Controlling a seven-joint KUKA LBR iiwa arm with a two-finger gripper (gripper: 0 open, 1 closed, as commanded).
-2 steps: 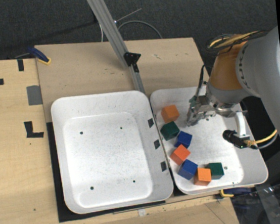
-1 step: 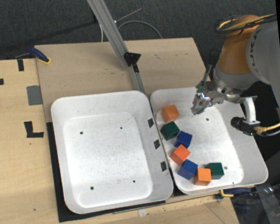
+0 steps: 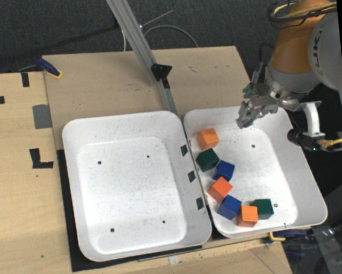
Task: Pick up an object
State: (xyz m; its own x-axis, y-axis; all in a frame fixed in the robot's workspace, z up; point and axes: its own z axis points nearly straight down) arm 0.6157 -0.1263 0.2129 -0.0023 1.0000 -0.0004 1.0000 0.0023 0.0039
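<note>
Hovering over the far part of the right bin, the hand hangs on the grey arm that reaches in from the right side of the camera view. How far it is open I cannot tell from this angle, and nothing can be seen caught in it.

Seven blocks lie in a curved row along the right bin's left side, next to the left bin. Nearest the hand, just to its left and a little toward the camera, sits an orange block. Past that one come a dark green block, a blue block and a second orange block. At the near end of the right bin, another blue block, a third orange block and a second green block press together.

Several risks seem likely. Most blocks touch a neighbour, so a descent between two of them could shove both aside or pinch a corner and let it slip. Blocks lying turned at an angle might twist out of a closing grip. A drop straight down from here would probably meet bare bin floor, since the hand is off to the side of the nearest orange block. Reaching for those hard against the right bin's left wall could strike the rim.
</note>
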